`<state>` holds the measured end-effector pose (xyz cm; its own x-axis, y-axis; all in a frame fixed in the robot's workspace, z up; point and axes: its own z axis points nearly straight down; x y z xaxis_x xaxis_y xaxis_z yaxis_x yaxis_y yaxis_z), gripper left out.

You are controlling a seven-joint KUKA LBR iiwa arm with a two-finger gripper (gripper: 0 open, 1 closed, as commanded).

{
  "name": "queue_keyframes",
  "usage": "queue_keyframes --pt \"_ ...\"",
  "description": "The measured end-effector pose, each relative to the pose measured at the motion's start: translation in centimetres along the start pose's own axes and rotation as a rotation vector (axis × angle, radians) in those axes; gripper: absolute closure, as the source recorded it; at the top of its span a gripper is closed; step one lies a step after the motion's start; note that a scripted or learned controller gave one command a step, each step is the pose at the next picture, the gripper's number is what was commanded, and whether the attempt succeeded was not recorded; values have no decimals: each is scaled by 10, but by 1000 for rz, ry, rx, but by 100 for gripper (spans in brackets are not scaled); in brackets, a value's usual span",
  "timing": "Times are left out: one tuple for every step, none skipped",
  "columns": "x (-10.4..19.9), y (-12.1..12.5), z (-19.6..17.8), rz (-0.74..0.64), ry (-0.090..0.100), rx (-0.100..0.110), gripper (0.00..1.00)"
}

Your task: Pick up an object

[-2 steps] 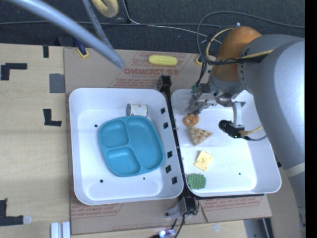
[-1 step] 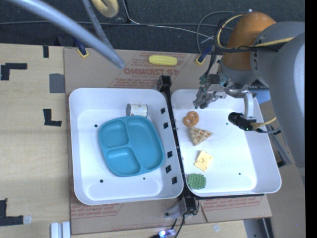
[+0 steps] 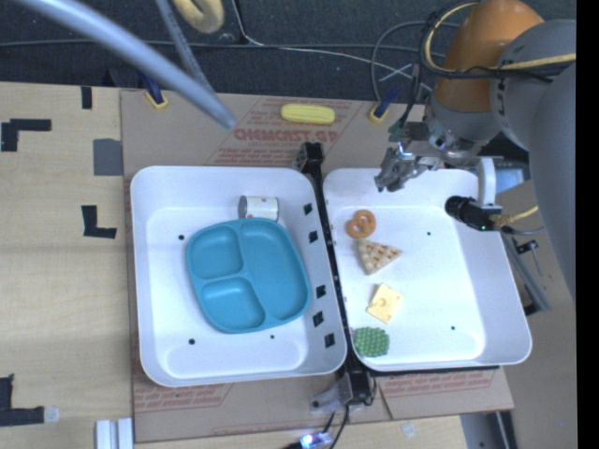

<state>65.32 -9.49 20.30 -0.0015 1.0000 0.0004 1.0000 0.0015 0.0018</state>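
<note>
On the bench we saw two white bins side by side, the left bin [image 3: 150, 279] and the right bin [image 3: 487, 316], resting on a sheet of cardboard [image 3: 271, 129]. The arm [image 3: 524, 73] came in from the right, grey with its orange band at the top right of the view, and its wrist hung over the far edge of the right bin.

In the left bin lay a blue tray [image 3: 248, 274] with three compartments, turned at a slant. Just beyond its far edge a small metal cup [image 3: 258, 207] lay on its side, close to the tray.

The gripper [image 3: 397, 176] pointed down toward the far left corner of the right bin. We could see nothing between its fingers, and we could not tell whether they were spread or closed.

The right bin held four small things in a loose line down its left side, all apart from the gripper: a pretzel [image 3: 360, 224] nearest it, then a cracker wedge [image 3: 377, 255], then a yellow cheese square [image 3: 385, 303], and a green piece [image 3: 372, 342] by the near rim.

On the cardboard beyond the bins lay a yellow banana [image 3: 307, 114].
</note>
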Motion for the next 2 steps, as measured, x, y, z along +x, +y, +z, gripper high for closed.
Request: queue_keyframes --pt "58 -21 -12 -5 2 2 100" --pt "105 -38 -4 -2 -1 5 100"
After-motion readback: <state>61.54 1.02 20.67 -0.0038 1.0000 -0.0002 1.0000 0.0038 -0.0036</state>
